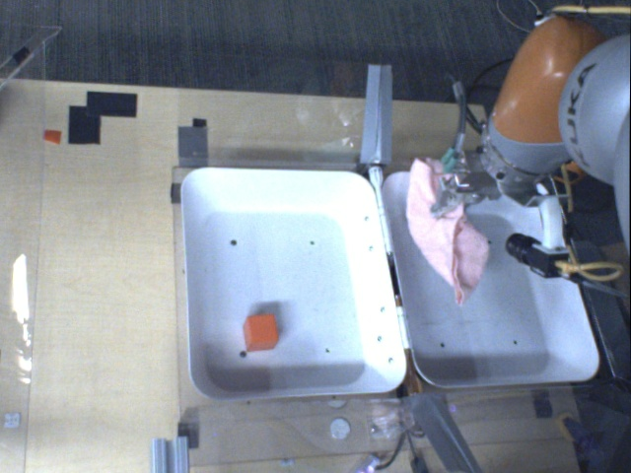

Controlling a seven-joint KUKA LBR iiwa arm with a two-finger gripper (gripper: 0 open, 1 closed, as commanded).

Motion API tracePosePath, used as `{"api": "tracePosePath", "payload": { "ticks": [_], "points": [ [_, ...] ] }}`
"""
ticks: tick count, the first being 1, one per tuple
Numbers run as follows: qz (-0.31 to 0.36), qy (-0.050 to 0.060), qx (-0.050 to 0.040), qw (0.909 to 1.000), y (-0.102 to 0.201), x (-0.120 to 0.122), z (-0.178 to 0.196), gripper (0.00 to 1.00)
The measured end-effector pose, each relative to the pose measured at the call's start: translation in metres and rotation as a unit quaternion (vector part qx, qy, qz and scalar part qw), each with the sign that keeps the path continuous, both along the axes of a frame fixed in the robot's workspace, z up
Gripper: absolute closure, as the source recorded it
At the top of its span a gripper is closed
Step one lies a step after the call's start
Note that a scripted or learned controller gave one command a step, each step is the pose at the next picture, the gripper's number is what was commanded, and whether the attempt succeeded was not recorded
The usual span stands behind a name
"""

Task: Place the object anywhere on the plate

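A pink cloth hangs crumpled over the upper left part of the right bin. Its top edge is pinched in my gripper, which reaches in from the right and is shut on it. The cloth's lower tip dangles toward the bin's middle. A small orange cube lies in the lower left part of the left bin, far from the gripper.
A grey metal divider post stands between the bins at the back. A black cable fitting on the arm juts over the right bin. Black blocks and a small red piece sit on the bench at the far left.
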State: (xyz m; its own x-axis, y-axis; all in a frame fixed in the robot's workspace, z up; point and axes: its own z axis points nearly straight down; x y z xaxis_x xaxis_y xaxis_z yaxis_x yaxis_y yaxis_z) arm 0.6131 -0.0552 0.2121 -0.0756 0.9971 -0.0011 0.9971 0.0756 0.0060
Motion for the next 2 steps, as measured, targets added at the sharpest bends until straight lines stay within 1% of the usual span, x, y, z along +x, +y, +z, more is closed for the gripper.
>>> {"api": "tracePosePath", "payload": {
  "ticks": [1, 2],
  "points": [
    [0.004, -0.001, -0.0004, 1.0, 0.002, 0.002, 0.013, 1.0],
    [0.204, 0.0, -0.0007, 0.9789, 0.05, -0.014, 0.012, 1.0]
  ]
}}
